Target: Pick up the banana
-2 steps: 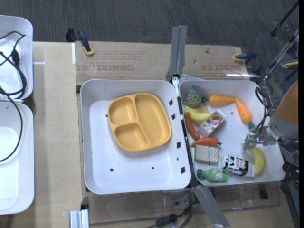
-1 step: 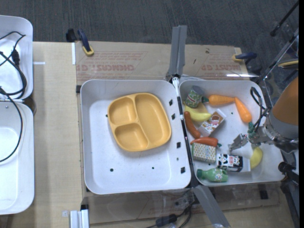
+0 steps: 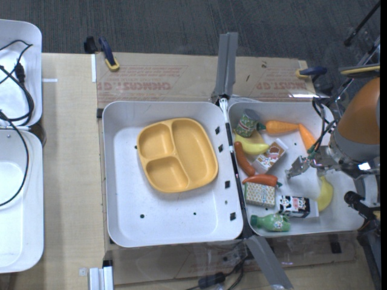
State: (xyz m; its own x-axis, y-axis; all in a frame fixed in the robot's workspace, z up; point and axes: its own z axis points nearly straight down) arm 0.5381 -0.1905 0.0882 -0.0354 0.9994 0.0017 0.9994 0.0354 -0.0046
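Dark grey carpet [image 3: 181, 11] is covering the floor behind a cardboard-topped bench [image 3: 66, 162]; white tubs [image 3: 18, 162] are sitting at left w/ black cables [image 3: 18, 95].

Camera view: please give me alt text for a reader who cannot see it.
A grey arm's pincer hovers over the right bin, among toy food: two bananas, carrots, sausages, small boxes and a green bottle. The left bin holds a yellow divided plate.
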